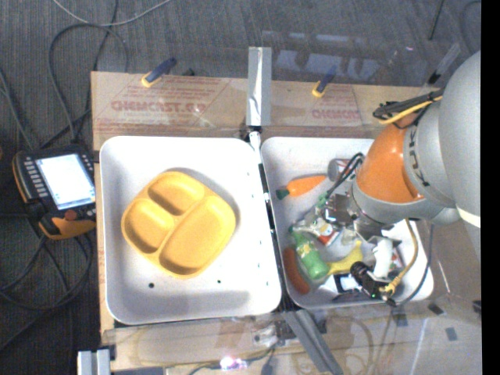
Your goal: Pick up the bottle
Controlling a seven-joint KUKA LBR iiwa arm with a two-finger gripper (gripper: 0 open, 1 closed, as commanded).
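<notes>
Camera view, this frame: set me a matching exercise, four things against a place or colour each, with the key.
Things:
1. divided plate
2. green bottle
3. carrot-like orange piece
4. handheld screen unit

Descriptions:
A. on the floor, left of the bench
B. yellow, alone in the left bin
C. near the front of the right bin, among the clutter
D. near the back of the right bin, by its left wall

Pairs: 1-B, 2-C, 3-D, 4-A
</notes>
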